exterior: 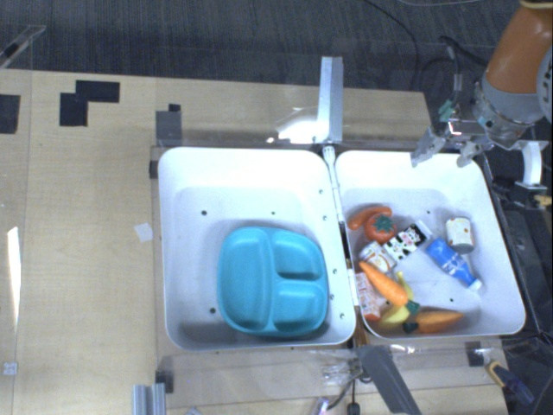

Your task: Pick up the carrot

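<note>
Overhead, the pincer (pixel 445 148) hangs with fingers spread and nothing between them, above the far rim of the right bin (pixel 497 232), apparently staged before descent. The carrot (pixel 384 282) lies well below and left of it, among clutter toward the near wall; a second, similar orange piece (pixel 438 320) lies beyond it. Two bins sit abutted; the left bin (pixel 186 232) holds one blue tray (pixel 272 279).

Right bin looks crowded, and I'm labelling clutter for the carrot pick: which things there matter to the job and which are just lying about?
Job:
- carrot
- end effector, above the right bin's far rim

Lying about:
- second carrot-like piece
- tomato-like toy
- blue bottle
- white can
- dice
- blue tray, left bin
</note>
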You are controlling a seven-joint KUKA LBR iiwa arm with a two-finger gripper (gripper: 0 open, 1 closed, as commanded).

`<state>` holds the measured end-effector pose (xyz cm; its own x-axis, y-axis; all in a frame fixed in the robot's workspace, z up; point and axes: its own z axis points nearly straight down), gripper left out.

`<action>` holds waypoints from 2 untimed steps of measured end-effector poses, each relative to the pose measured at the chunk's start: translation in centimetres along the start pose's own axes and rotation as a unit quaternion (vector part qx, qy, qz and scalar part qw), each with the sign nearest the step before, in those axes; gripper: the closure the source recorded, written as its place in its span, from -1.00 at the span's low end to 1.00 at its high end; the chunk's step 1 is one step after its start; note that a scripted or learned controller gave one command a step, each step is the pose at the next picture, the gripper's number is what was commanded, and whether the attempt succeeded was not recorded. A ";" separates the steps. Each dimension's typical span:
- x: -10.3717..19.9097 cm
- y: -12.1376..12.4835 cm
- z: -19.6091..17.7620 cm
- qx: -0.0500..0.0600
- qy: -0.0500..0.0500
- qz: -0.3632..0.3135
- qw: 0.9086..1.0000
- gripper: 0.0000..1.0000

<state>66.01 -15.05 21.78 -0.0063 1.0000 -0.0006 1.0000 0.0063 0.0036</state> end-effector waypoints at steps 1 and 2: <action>7.9 -8.7 3.1 0.002 0.001 0.116 0.993 -1.00; 6.7 -14.0 10.8 0.000 0.000 0.076 0.997 -1.00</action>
<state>52.05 -8.42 10.92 0.1451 0.9894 0.0006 0.9894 -0.1451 0.0044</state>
